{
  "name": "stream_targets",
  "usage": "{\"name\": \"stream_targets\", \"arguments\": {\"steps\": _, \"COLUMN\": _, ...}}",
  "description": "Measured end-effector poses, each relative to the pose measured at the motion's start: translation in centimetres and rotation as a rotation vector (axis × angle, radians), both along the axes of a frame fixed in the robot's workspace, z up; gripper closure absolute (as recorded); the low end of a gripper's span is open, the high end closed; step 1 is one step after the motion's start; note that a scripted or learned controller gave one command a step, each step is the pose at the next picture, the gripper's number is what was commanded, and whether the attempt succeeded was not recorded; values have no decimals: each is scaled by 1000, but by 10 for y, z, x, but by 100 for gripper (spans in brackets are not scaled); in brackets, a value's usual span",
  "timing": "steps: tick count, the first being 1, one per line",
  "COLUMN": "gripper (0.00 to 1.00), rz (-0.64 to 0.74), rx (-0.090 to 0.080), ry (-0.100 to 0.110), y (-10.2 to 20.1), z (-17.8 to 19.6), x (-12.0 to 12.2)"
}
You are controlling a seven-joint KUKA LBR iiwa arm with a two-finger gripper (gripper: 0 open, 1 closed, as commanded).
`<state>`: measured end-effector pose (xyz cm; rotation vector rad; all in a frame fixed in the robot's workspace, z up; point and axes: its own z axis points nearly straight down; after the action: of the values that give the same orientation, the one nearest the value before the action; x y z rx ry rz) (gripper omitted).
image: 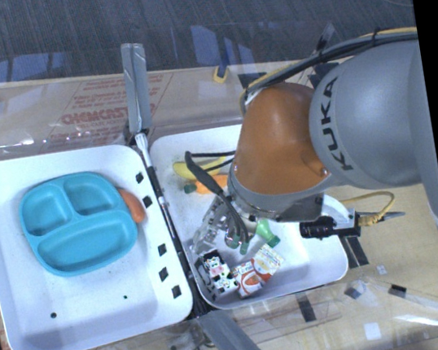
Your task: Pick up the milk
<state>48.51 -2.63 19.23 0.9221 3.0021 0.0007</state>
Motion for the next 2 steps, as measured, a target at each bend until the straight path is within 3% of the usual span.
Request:
{"name": "stream_targets", "arguments": {"steps": 1, "gripper": 0, "rz": -1, "rx": 0, "ry": 1, "y": -1, "z": 0, "x": 0}}
{"name": "stream_targets", "arguments": {"steps": 2, "gripper": 0, "rz": -282, "rx": 1, "ry": 5, "y": -77, "z": -97, "x": -9}}
